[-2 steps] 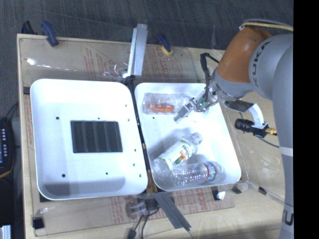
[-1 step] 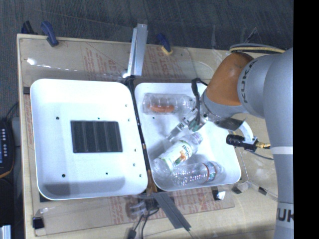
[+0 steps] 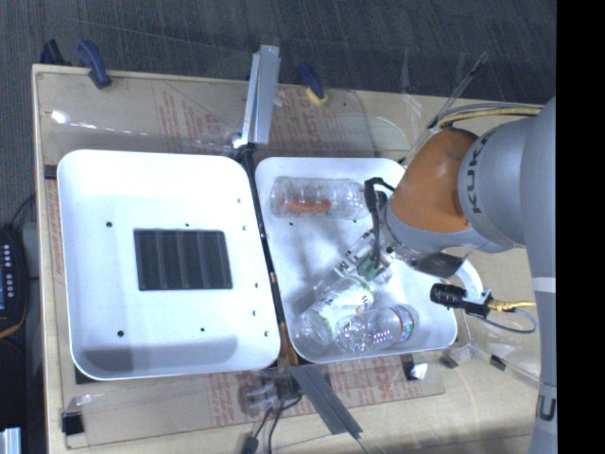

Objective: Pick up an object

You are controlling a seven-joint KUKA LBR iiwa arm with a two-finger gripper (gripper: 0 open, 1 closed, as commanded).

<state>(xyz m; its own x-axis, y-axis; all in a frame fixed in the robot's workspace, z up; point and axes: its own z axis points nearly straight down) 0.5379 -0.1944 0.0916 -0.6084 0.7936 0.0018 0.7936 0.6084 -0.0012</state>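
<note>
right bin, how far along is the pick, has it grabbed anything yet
Done: the arm has reached over the right bin, with the gripper low among the clear plastic bottles. In hand: nothing visibly held. Left: close on an item and lift it; the bottle with the orange label lies untouched near the far wall.

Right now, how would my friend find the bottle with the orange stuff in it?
Look in the right-hand white bin, the one the grey arm reaches into. Along its far edge a clear plastic bottle lies on its side. It alone shows orange inside; the clear bottles piled at the near edge don't.
</note>
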